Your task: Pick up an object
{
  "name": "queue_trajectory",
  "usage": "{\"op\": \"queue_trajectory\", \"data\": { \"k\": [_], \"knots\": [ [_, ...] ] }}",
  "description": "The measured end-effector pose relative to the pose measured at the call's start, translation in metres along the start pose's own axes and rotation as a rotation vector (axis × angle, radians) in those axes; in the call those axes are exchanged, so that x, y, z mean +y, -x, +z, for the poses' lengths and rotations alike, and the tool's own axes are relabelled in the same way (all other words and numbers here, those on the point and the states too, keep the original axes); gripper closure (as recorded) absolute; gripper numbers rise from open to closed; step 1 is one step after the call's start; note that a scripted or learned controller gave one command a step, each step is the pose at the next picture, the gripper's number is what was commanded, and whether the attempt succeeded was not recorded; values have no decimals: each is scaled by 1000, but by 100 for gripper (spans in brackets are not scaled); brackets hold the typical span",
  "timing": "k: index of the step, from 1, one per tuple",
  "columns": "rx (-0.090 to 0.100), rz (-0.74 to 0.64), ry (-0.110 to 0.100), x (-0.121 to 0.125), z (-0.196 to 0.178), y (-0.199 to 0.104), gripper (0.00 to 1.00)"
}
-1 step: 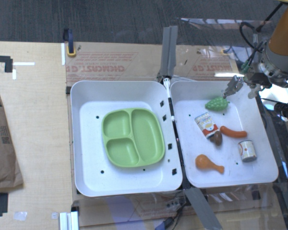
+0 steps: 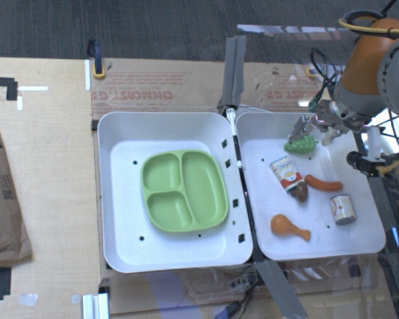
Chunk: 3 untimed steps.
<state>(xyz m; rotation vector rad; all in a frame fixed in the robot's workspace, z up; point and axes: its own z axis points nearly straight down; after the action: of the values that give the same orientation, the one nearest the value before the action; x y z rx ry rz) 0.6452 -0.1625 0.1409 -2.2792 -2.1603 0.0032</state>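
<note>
The right bin (image 2: 359,244) holds several small items. A green leafy toy (image 2: 300,145) lies at its back. My gripper (image 2: 310,128) hangs just above that toy, at the end of the grey arm with the orange band (image 2: 371,55); whether it touches the toy I cannot tell. Nearer the front lie a red-and-white labelled pack (image 2: 283,171), a brown lump (image 2: 299,192), an orange sausage (image 2: 324,184), a small tin can (image 2: 343,209) and an orange drumstick (image 2: 289,226).
The left bin (image 2: 116,151) bears a green divided plate (image 2: 185,190). A brown paper bag (image 2: 3,198) lies on the bench at the far left. Cardboard (image 2: 153,88) lies behind the bins, and a grey divider post (image 2: 234,72) stands between them.
</note>
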Motion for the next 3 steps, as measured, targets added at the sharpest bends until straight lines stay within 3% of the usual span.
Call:
{"op": "queue_trajectory", "data": {
  "k": [1,2,3],
  "knots": [
    [-1,-97,2,10,49,27,0],
    [-3,-99,3,11,39,27,100],
    [-1,-40,2,11,-53,-43,100]
  ]
}}
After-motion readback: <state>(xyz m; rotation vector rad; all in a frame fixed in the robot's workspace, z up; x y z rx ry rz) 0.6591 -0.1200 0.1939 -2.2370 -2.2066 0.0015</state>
